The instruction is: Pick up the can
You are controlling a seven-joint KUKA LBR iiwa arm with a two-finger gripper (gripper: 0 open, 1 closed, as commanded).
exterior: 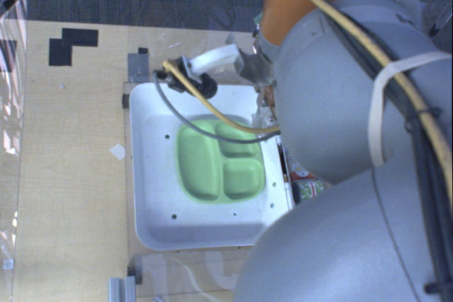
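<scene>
A small patch of the can (308, 187), red and green with white print, peeks out below the arm in the right bin, just past the wall between the two bins. The grey arm with its orange band covers most of the right side. My gripper (264, 109) hangs at the back right corner of the left bin (152, 152), above the dividing wall and some way behind the can. The arm hides most of the gripper.
A light green compartment tray (212, 166) lies in the middle of the left bin. Yellow and black cables (191, 85) loop from the wrist over the bin's back edge. The wooden bench (71, 152) stretches to the left, with black marks at its back.
</scene>
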